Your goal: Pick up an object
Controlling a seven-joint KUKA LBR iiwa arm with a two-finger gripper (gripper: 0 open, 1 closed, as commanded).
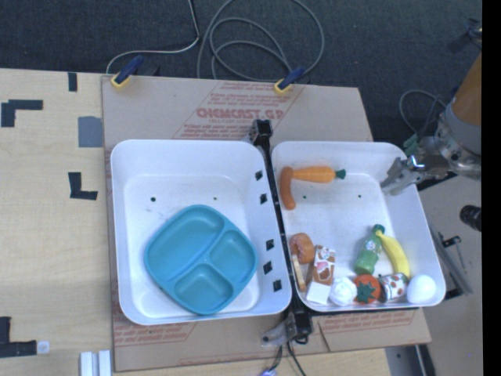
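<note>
The gripper hangs over the right rim of the right bin, its fingers slightly parted with nothing between them. In that bin a carrot lies along the far side, with a sausage just beside its left end against the divider. A banana and a green bottle sit near the right wall. Small toy foods crowd the near edge, among them a white egg in the right corner. The left bin holds a blue divided plate.
</note>
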